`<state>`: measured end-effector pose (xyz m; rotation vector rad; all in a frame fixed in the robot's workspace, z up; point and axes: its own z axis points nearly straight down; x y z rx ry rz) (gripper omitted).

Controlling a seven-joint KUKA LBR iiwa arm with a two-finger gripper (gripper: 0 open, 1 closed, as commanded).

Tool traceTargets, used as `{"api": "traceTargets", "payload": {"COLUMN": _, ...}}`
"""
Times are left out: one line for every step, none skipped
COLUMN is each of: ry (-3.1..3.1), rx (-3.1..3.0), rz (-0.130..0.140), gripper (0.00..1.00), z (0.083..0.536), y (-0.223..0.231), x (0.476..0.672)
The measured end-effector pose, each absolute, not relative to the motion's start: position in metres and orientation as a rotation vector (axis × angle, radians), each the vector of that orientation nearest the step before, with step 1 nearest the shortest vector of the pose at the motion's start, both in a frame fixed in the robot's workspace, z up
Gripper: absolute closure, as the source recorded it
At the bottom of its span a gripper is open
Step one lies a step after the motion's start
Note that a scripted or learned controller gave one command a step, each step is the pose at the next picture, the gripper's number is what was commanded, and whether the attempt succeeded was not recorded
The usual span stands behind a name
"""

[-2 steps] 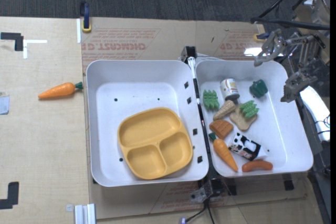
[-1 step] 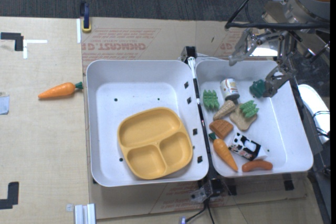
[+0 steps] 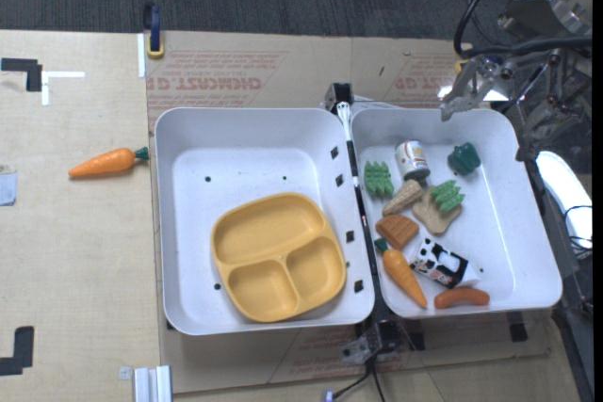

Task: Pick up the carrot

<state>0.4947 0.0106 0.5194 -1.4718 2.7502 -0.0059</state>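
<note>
An orange carrot (image 3: 403, 276) with a green stub lies at a slant near the front left of the right bin (image 3: 528, 231). A second carrot (image 3: 105, 163) rests on the bench outside the bins, to the left of the left bin (image 3: 179, 231). My gripper (image 3: 476, 88) hangs over the back rim of the right bin, well behind the carrot in that bin and apart from it. Nothing shows in its grasp.
The left bin bears a yellow divided plate (image 3: 278, 256). Around the carrot in the right bin lie a red sausage (image 3: 462, 298), a black-and-white carton (image 3: 440, 264), bread pieces (image 3: 398, 229), green vegetables (image 3: 378, 179) and a small can (image 3: 411, 159). Cables hang at the upper right.
</note>
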Motion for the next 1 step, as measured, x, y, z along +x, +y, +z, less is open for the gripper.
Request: {"api": "traceTargets", "payload": {"ry": 2.382, "rx": -2.008, "rz": -0.019, "gripper": 0.0, "z": 0.5439, "y": -0.0186, "x": 0.482}}
